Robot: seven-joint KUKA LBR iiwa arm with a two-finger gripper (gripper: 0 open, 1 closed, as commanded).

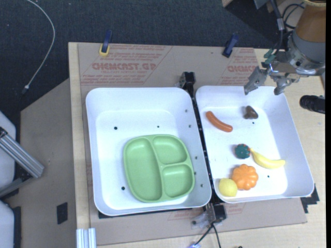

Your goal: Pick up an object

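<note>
Gripper point(265, 84) spread wide, holding nothing, above the right bin's point(295, 138) far edge; we judge the brown lump point(251, 112) nearest, just toward the bin's middle.

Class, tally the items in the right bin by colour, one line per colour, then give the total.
Orange: 2, sausage and pumpkin
Yellow: 2, banana and lemon
Brown: 1, lump
Teal: 1, ball
Total: 6
</note>
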